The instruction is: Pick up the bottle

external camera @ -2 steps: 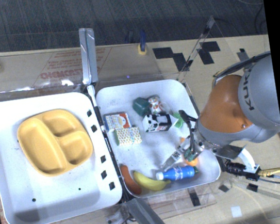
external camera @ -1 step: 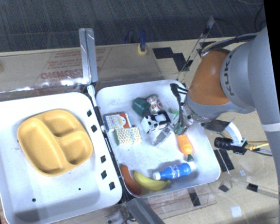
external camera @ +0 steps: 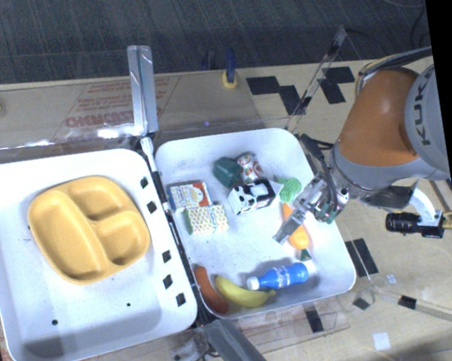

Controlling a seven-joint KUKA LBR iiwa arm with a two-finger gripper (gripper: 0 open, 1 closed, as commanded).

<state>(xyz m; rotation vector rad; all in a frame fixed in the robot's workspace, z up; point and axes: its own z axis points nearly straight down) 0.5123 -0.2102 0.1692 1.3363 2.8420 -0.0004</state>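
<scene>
The bottle [external camera: 281, 276] is white with a blue label and a blue cap. It lies on its side near the front wall of the right bin [external camera: 330, 286], touching the tip of a yellow banana [external camera: 241, 292]. My gripper [external camera: 293, 223] hangs over the right side of that bin, a short way behind the bottle and apart from it. It is above an orange item [external camera: 300, 239]. Nothing of the bottle is in the gripper.
The right bin also holds two small boxes [external camera: 189, 195] [external camera: 207, 218], a dark green item [external camera: 227, 169], a black-and-white toy [external camera: 250, 197], a green piece [external camera: 291, 186] and a reddish item [external camera: 206, 287] by the banana. A yellow divided plate [external camera: 90, 228] lies in the left bin [external camera: 21, 332].
</scene>
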